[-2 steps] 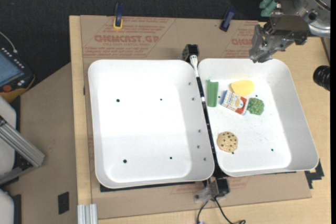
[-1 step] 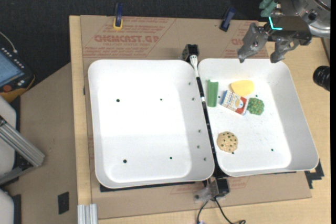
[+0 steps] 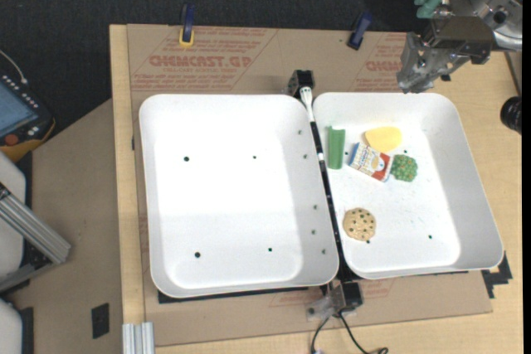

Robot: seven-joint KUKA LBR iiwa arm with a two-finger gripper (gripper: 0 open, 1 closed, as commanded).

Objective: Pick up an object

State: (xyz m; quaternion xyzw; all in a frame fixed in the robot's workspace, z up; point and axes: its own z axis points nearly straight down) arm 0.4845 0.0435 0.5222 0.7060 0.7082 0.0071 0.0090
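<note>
Cookie (image 3: 359, 224) nearest in the right bin (image 3: 465, 220), green block (image 3: 335, 147), small carton (image 3: 370, 161), yellow piece (image 3: 382, 138) and green broccoli-like toy (image 3: 405, 168) clustered beyond it, left bin (image 3: 224, 253) beside, tool (image 3: 417, 77) above the right bin's far edge, carrying nothing visible

Glossy white plastic bins (image 3: 224, 261) on matt cardboard (image 3: 133, 95).

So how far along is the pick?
Nothing looks done: the green block, yellow piece, small carton, broccoli and cookie all lie in the right bin. The gripper sits above its far edge. The descent and grasp remain.
</note>
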